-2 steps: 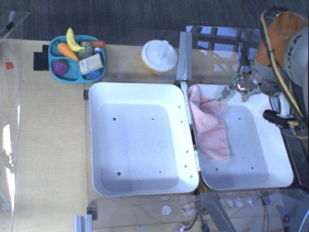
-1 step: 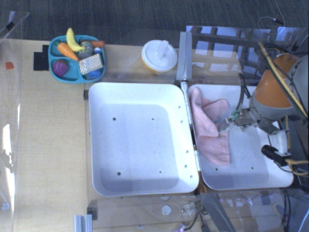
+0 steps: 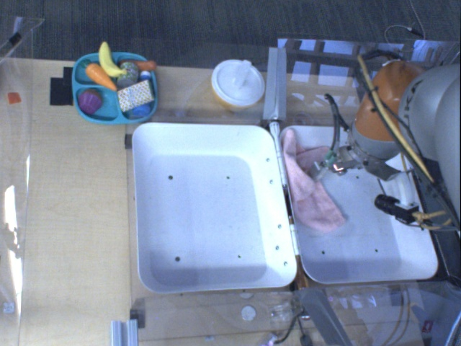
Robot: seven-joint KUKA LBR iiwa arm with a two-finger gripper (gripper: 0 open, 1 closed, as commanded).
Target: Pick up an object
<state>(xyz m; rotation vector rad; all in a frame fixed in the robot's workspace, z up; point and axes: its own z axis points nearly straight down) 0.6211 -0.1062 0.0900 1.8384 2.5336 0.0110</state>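
A pink cloth lies crumpled along the left side of the right bin, draped partly against the bin's left wall. My gripper sits low at the cloth's upper right edge, reaching in from the right under the grey arm with its orange band. Its tips appear to touch or press into the cloth's folds.
The left bin stands beside the right one. On the bench at the back left sits a blue tray of toy food, and a white lidded cup sits behind the bins. Cables hang over the right bin's right side.
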